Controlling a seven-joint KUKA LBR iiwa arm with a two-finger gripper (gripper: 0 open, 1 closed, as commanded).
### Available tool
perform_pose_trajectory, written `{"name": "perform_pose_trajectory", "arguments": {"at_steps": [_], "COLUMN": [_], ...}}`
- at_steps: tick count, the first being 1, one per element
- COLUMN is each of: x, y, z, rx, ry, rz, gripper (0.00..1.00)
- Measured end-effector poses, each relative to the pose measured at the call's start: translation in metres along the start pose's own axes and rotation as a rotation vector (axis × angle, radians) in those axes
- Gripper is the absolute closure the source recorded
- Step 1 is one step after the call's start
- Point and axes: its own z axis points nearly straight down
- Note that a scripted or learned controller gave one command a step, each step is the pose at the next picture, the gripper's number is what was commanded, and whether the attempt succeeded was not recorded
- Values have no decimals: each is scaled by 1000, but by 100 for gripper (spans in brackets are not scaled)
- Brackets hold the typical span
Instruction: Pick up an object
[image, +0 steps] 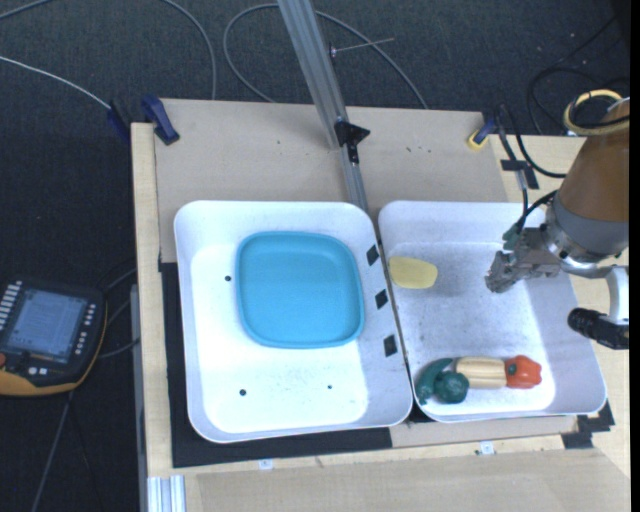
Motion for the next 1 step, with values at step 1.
{"name": "perform_pose_trajectory", "arguments": {"at_steps": [1], "x": [0], "y": [1], "z": [-53], "rx": [-2], "ry": [0], "rz": [0], "gripper": [100]}}
